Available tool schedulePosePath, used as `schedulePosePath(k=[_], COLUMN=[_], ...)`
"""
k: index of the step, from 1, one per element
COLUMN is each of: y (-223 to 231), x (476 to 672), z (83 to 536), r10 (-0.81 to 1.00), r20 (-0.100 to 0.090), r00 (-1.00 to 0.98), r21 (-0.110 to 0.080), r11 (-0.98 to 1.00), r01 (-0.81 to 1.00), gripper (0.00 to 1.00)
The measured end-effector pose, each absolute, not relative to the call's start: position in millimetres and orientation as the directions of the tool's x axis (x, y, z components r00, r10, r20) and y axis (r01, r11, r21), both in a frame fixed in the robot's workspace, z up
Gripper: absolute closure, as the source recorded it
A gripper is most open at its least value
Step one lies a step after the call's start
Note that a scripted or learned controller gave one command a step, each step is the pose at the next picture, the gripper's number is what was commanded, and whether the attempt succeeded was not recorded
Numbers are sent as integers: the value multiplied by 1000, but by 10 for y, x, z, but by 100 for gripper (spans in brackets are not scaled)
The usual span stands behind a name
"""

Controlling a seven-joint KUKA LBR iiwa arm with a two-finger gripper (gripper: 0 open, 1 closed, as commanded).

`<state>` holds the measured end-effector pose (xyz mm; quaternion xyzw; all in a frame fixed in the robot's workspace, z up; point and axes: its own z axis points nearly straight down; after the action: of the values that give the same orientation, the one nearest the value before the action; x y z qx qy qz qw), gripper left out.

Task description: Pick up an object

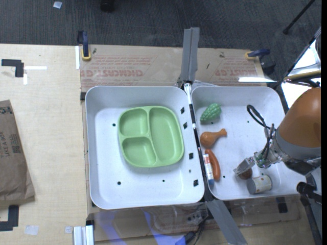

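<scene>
My gripper (245, 166) hangs low over the front right part of the right bin (232, 98). A small dark brown object (246, 174) lies right beneath its tip, touching or nearly so. A grey can (259, 184) lies on its side just to the right of the brown object. Further left in this bin lie a red sausage (214, 166), a brown drumstick (212, 137) and a green bumpy toy (210, 113). The arm's orange band (306, 119) covers the bin's right edge.
The left bin (102, 152) holds a green divided plate (151, 136). A black cable (255, 116) loops over the right bin's floor near the arm. A brown paper bag (13, 152) lies on the bench at far left.
</scene>
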<state>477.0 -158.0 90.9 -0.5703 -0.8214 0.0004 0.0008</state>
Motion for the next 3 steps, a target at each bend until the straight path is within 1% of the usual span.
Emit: schedulePosePath(k=[1,2,3], y=[-1119,-1483,-593], x=[5140,4773,5094], z=[1426,909,2363], r10=[961,973,891], r20=[0,0,-2], r00=[-276,-232,-454], r21=[-1,-2,0], r11=[276,232,454], r01=[961,973,891], gripper=[0,0,0])
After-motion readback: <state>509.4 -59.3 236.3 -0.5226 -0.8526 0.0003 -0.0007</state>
